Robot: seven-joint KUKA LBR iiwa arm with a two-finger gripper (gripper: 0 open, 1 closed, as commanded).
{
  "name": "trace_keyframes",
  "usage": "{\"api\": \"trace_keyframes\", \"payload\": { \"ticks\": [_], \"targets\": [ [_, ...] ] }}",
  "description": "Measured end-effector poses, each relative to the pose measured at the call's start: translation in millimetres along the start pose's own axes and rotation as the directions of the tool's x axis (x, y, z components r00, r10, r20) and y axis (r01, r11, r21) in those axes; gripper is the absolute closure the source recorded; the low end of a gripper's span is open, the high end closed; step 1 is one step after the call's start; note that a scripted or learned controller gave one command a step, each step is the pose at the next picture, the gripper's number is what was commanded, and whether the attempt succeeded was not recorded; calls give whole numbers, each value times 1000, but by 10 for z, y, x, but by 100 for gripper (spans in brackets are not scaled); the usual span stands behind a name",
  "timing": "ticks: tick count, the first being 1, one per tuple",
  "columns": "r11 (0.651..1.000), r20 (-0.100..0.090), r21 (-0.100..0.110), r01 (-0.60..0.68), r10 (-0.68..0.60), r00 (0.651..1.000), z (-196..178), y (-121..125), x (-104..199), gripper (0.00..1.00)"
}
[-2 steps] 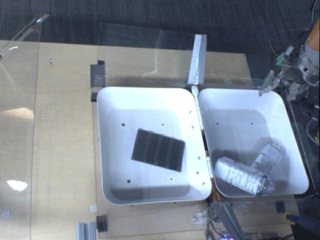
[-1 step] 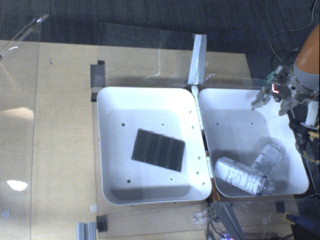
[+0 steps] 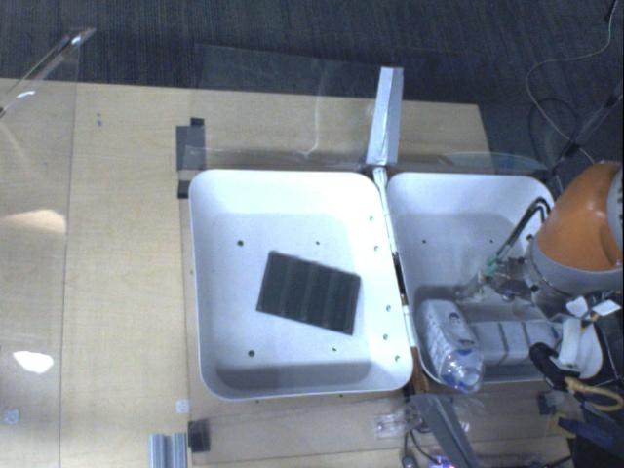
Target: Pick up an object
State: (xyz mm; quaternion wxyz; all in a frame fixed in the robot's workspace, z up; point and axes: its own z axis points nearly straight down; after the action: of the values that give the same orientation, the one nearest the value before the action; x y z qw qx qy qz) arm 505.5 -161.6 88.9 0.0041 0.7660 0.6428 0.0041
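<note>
Two white bins fill mid-frame: left bin [image 3: 210,261] holds a dark ribbed slab [image 3: 309,292], lying flat, tilted, center. Right bin [image 3: 439,203] has my arm [image 3: 585,227] over it at right edge. My gripper [image 3: 502,286] sits low w/ a clear plastic bottle [image 3: 450,344] just beside it, lower right — can't tell if it's open or gripping. Bottle prob light, slick, crushable — take it across the body. Slab looks stiff, too flat to pinch.

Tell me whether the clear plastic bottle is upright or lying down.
Lying down. The clear plastic bottle rests on its side along the floor of the right white bin, near that bin's front left corner.
</note>
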Motion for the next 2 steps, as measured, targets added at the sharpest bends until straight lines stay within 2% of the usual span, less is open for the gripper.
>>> {"api": "trace_keyframes", "payload": {
  "ticks": [1, 2],
  "targets": [
    [1000, -1, -9, 1, -1, 1000, -123, 32, 16, 100],
    [1000, -1, -8, 1, -1, 1000, -122, 31, 15, 0]
  ]
}}
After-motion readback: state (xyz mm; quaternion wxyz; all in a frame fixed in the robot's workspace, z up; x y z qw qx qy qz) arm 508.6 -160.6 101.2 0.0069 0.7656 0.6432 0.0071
